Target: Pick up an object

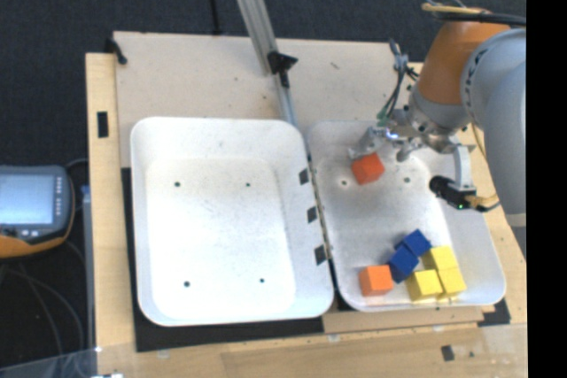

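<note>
Dark carpet surrounds your bench, where in the right bin (469, 230) the gripper (387, 142) seems to have an orange cube (368, 168) at its fingertips, though you cannot tell its opening; probably light and rigid, no long axis, corner-turned, so pinch opposite flat faces.

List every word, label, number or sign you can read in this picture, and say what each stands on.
None can be read.
The handheld screen device at the left edge has a lit display, too blurred to read.
The blocks, the right bin, the left bin and the arm bear no visible lettering.
</note>
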Robot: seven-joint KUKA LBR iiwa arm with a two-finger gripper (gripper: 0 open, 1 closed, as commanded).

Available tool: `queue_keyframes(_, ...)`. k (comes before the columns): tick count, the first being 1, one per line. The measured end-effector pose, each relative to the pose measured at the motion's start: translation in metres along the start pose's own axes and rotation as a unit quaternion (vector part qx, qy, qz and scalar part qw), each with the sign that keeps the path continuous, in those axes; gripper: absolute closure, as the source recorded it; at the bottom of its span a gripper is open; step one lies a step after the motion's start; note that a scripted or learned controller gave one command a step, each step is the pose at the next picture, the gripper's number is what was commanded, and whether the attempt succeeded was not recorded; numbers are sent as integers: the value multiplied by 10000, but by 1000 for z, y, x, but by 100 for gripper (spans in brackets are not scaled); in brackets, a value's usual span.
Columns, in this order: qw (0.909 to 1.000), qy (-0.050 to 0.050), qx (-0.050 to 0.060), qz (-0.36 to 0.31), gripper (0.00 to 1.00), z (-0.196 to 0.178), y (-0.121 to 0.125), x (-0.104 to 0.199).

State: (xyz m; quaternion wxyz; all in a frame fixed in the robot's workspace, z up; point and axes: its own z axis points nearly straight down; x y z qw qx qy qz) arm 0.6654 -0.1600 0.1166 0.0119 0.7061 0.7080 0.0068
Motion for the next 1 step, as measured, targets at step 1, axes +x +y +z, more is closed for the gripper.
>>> queue_keyframes(1,10000,18,83,7,0,7,-6,1)
